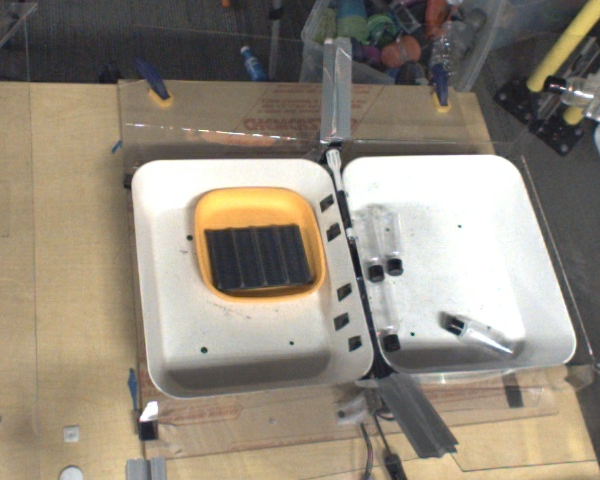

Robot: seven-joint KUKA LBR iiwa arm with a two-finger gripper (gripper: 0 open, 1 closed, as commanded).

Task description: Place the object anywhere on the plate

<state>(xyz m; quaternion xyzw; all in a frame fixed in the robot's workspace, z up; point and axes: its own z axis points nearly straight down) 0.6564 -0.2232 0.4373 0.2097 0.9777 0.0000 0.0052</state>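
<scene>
In the camera view, you have the left bin (165,318) holding an orange plate (215,208), and a dark block (258,256) lies flat on it. The block sits inside the plate's rim, filling most of the floor and lying a little toward the near edge. If that block is the object, I judge the placing done: it rests on the plate with nothing touching it, and nothing is left but to confirm it. The gripper's state you cannot tell from this view.

The block looks rectangular, almost black, with parallel ridges running front to back across its top. It lies level, square to the plate, with orange showing on every side.

In the right bin (480,198) you see clear tubes (380,243) with black ends lying close to the divider, and one more tube (477,333) near the front corner, well apart from the rest. Should one of those be the intended object instead, the task is not yet started.
</scene>
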